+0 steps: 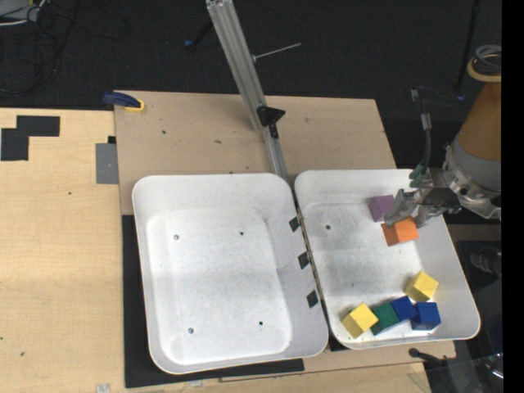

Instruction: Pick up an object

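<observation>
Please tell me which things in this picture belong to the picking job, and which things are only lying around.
Belong to the job:
gripper, over the right bin
orange block
purple block
two yellow blocks and
green block
two blue blocks and

Just lying about:
left bin
metal rail
blue clamp

White bins point(164, 199); orange block point(401, 233), purple block point(380, 207)
</observation>
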Motion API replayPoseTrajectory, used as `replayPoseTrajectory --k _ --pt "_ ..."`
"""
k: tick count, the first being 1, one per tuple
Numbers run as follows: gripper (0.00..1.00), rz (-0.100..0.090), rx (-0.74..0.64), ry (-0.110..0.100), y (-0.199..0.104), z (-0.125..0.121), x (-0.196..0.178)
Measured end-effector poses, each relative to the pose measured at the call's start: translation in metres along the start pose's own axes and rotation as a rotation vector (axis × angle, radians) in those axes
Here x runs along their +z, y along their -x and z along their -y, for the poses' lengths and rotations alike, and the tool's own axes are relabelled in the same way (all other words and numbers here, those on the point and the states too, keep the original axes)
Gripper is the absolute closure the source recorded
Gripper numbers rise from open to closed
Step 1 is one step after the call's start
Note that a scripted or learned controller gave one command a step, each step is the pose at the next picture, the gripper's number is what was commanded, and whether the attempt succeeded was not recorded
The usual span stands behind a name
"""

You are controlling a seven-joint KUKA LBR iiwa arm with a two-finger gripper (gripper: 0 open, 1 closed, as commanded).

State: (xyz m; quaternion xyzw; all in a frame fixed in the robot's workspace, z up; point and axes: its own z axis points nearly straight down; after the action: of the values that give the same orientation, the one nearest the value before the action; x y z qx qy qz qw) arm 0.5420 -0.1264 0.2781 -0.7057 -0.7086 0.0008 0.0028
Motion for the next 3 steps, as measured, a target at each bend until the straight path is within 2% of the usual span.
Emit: replayPoseTrajectory --k 1,3 --pt "1.00 0.000 -0.001 0.000 -0.059 -0.018 0.009" --pt "1.00 0.001 0.001 -0.003 -0.142 -0.035 0.034"
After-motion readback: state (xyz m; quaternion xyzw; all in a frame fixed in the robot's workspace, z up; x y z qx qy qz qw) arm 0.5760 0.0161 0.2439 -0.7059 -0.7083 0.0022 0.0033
